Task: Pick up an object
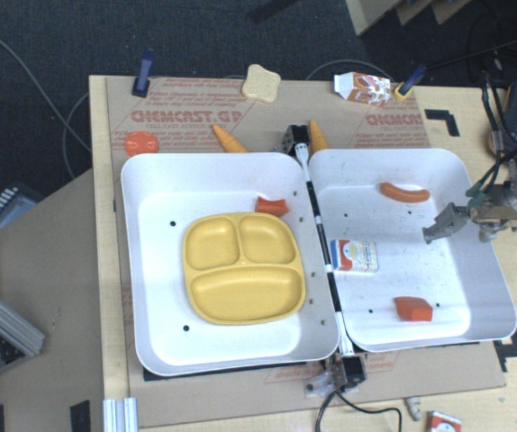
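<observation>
The right bin (pixel 475 268) holds three things. A sausage (pixel 404 192) lies near its back, a small white carton with a red and blue label (pixel 355 256) lies by its left wall, and an orange block (pixel 412 309) lies near its front. My gripper (pixel 446 222) reaches in over the bin's right side, to the right of and slightly below the sausage. It touches none of the three things.
In the left bin (pixel 150 241) are a yellow divided plate (pixel 240 268) and a small orange piece (pixel 272 206). Behind the bins on the board lie a bread slice (pixel 261 82), a small milk carton (pixel 362 86), two carrots (pixel 229 139) and an orange disc (pixel 139 142).
</observation>
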You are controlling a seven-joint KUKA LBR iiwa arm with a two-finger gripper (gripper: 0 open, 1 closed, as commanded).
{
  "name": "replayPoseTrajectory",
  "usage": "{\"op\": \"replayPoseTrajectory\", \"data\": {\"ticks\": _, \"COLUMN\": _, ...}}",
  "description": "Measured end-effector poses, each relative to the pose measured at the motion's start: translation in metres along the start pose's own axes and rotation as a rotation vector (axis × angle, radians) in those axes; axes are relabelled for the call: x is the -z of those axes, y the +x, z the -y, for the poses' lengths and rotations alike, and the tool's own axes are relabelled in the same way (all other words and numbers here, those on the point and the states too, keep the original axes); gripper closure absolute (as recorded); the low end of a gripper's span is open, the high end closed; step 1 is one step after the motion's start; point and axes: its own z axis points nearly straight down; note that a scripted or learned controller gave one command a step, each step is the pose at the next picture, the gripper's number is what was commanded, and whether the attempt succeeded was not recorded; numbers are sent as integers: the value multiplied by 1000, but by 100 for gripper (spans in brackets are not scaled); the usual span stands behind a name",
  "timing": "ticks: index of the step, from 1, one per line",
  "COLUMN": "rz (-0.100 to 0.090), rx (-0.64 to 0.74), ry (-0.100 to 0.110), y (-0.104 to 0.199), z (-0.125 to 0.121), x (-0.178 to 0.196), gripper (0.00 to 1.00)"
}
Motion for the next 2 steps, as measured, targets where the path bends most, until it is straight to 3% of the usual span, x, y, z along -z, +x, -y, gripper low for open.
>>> {"op": "replayPoseTrajectory", "data": {"ticks": 1, "rz": 0, "rx": 1, "ry": 0, "y": 29, "z": -73, "x": -96, "gripper": 0}}
{"op": "replayPoseTrajectory", "data": {"ticks": 2, "rz": 1, "rx": 1, "ry": -2, "y": 15, "z": -137, "x": -126, "gripper": 0}}
